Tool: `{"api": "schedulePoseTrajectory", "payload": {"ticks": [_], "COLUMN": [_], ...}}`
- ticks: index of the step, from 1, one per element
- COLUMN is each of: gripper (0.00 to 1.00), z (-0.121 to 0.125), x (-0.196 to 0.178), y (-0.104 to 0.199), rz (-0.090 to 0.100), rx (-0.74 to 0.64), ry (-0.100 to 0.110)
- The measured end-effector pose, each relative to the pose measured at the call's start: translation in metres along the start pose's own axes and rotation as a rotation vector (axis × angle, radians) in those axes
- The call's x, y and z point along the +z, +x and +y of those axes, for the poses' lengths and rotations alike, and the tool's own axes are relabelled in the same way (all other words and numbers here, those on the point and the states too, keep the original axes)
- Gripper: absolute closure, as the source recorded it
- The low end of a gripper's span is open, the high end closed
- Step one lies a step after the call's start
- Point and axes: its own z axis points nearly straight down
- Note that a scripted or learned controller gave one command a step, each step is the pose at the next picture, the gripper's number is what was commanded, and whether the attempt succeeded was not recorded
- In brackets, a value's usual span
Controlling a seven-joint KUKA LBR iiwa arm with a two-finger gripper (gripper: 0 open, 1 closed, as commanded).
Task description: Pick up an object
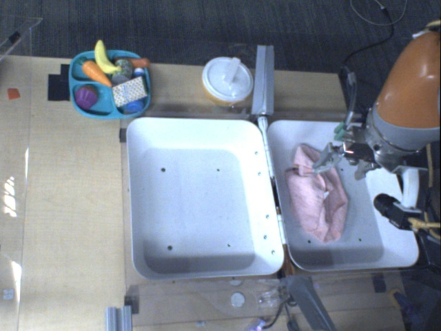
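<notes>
Camera view shows two white bins side by side on the surface; the left bin [196,195] holds nothing visible, while the right bin [365,250] contains a crumpled pink cloth [315,195] lying toward its left half. The arm [413,95] reaches in from the right, and its jaws [329,158] sit at the upper right edge of the cloth, spread apart, with one finger appearing to touch or press into a fold. No fabric is clearly pinched between the fingers, so the cloth is judged not yet secured. The step in hand is judged to be the descent and closing on the cloth. To do it well, the jaws should settle onto a raised ridge of fabric rather than a flat patch, press down enough to gather material between the fingers, then close fully before any lift. The lift should be straight up, clear of the bin wall. Beyond the bins stand a blue tray [107,85] of toy food and a lidded cup [227,80], both well apart from the work.
</notes>
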Motion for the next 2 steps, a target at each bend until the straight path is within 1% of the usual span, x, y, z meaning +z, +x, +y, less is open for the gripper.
{"api": "schedulePoseTrajectory", "payload": {"ticks": [1,2], "gripper": [0.0,0.0], "z": [0.014,0.003], "x": [0.136,0.131], "y": [-0.045,-0.05], "rz": [0.0,0.0], "rx": [-0.112,0.007], "ry": [0.001,-0.001]}}
